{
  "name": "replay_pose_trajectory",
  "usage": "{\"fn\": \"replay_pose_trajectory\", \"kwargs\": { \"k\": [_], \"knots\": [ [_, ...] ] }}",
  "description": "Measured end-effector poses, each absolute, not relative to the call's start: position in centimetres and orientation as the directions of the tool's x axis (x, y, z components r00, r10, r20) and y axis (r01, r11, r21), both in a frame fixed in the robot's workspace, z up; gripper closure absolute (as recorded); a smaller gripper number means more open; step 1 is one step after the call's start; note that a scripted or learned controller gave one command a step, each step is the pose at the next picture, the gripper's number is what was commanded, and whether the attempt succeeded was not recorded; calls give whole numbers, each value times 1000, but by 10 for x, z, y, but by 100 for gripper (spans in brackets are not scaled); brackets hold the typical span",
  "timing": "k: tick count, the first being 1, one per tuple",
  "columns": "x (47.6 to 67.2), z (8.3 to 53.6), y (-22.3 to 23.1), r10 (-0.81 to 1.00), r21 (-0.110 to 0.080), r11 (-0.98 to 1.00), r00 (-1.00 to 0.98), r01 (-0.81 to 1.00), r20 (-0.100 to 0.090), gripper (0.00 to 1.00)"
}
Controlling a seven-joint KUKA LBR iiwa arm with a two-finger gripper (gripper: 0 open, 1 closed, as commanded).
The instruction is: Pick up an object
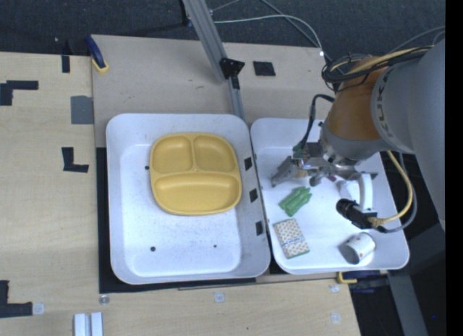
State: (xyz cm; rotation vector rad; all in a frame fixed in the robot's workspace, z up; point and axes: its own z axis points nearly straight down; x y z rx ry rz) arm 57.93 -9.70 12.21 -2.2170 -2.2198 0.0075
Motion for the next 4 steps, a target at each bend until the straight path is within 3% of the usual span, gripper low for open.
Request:
{"fn": "replay_pose_trajectory", "kwargs": {
  "k": [1, 2, 4],
  "knots": [
    [580, 84, -97, 1000, 1, 1, -1, 1000, -2, 0],
    [581, 98, -97, 1000, 5, 2, -2, 1000, -2, 100],
    [583, 203, -98, 1000, 3, 1, -1, 1000, 0, 100]
  ]
}}
